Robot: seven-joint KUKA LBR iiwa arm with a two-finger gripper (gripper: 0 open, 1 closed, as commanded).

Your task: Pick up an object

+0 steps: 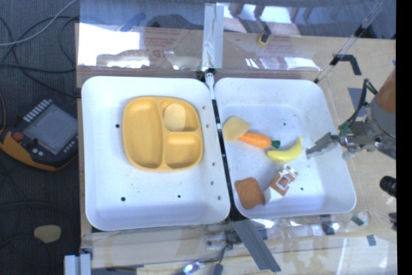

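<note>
White plastic makes up both shallow bins, set side by side on the bench with their inner rims touching. The left bin carries a yellow divided tray lying flat near its middle, a little toward the far edge, with one long compartment on the left and two smaller ones on the right.

The right bin holds the loose things, all gathered in its nearer half. A pale yellow wedge lies against the left wall. Just beside it, toward the centre, rests a carrot with its green end pointing right. A banana curves beside that green end, very close to it. Nearer the front edge sits a brown biscuit-like block, and just to its right a small white and brown packet, tilted, near the banana but apart from it.

The gripper reaches in over the right bin's right wall, its grey finger slanting down toward the banana, with the tip a short way off and nothing gripped. Whether it is released or clenched, I cannot tell. The arm behind it hangs over the right edge of the bench.
</note>
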